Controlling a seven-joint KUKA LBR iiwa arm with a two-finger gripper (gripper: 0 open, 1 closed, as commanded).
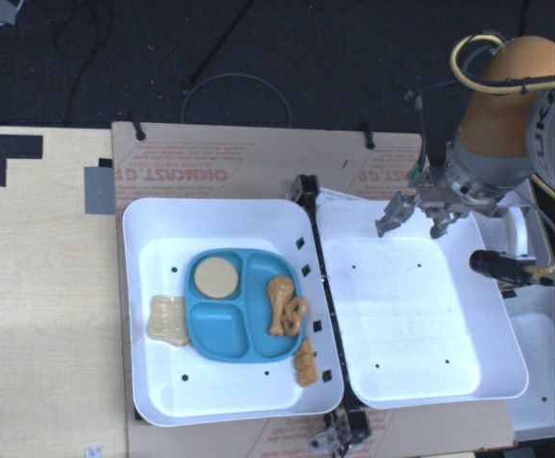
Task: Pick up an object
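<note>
Gleaming round-cornered blue tray (222,337), tan pretzel (286,305)

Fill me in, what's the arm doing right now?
The pincer hangs open over the far edge of the right bin, holding nothing. The items are all in the left bin: a blue tray with a round cracker and a pretzel, plus tan pieces beside it. No pick has happened yet.
</note>
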